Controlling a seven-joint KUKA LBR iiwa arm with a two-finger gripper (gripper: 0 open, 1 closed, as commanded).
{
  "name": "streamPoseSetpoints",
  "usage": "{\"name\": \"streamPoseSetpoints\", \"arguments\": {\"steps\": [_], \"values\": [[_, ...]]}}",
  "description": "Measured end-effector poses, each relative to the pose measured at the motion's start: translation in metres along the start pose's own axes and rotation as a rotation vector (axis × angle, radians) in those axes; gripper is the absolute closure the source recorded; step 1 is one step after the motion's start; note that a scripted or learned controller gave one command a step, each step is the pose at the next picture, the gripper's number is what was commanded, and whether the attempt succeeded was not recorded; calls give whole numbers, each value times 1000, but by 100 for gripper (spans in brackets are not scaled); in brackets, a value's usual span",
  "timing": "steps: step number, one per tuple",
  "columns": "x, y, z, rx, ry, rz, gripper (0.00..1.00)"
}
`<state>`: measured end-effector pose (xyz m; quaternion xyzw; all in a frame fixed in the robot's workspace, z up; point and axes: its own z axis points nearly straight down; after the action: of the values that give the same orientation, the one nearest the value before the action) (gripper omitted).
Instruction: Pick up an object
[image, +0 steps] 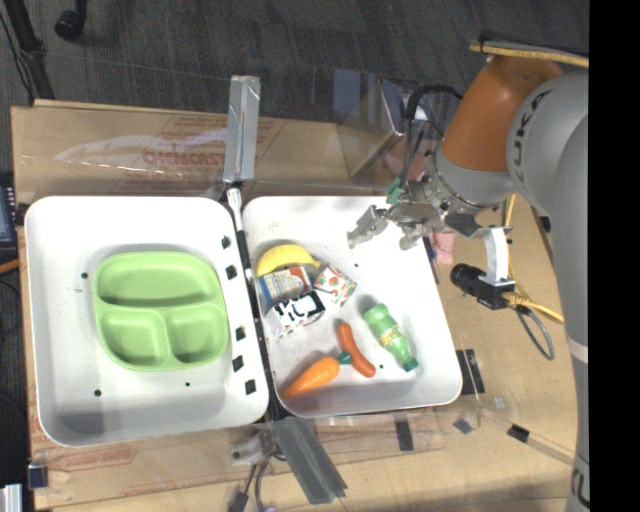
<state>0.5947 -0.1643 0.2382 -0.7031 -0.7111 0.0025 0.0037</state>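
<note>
Gripper (385, 228) above the right bin (440, 340)
Its fingers are spread and hold nothing; the green bottle (390, 337) lies at 6 o'clock.

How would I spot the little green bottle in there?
Look in the right-hand white bin, toward its near right corner. The green bottle lies on its side beside a red sausage-shaped toy; it is the one green item in that bin.

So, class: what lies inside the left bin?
A green tray with three compartments lies inside the left bin. The bin floor under the tray is covered, so anything there cannot be seen.
</note>
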Motion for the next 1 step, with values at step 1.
{"name": "streamPoseSetpoints", "arguments": {"steps": [1], "values": [[0, 0, 0, 0, 0, 0, 0]]}}
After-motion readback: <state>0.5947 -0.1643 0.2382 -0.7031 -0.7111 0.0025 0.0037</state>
